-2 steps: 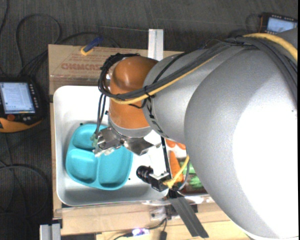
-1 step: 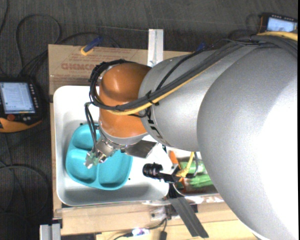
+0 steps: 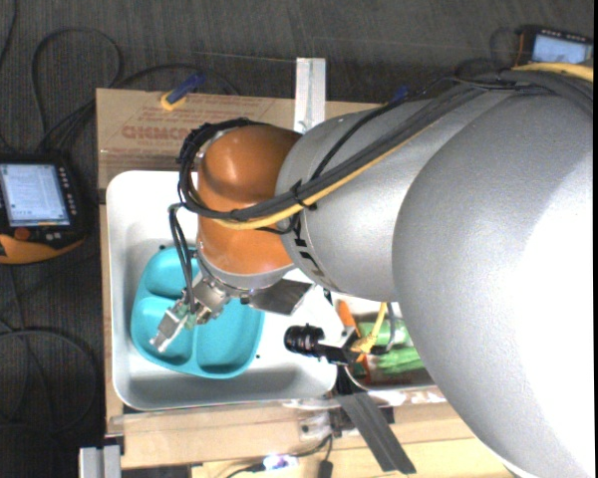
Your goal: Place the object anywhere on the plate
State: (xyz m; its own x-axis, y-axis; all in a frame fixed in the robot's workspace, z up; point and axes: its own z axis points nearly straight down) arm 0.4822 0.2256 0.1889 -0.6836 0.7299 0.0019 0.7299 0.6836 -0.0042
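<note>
A turquoise divided plate (image 3: 224,342) lies in the left white bin (image 3: 130,227), toward its front left. My gripper (image 3: 167,331) hangs low over the plate's left compartment, reaching down from the orange wrist band. A small green speck shows at the gripper's base, and I cannot make out any object between its tips. The arm hides much of the plate's back part.
The big grey arm covers most of the right bin. At that bin's near-left corner I see a green object (image 3: 404,359) and an orange piece (image 3: 346,314). A handheld control pendant (image 3: 28,207) lies on the floor to the left, and cardboard (image 3: 145,118) sits behind the bins.
</note>
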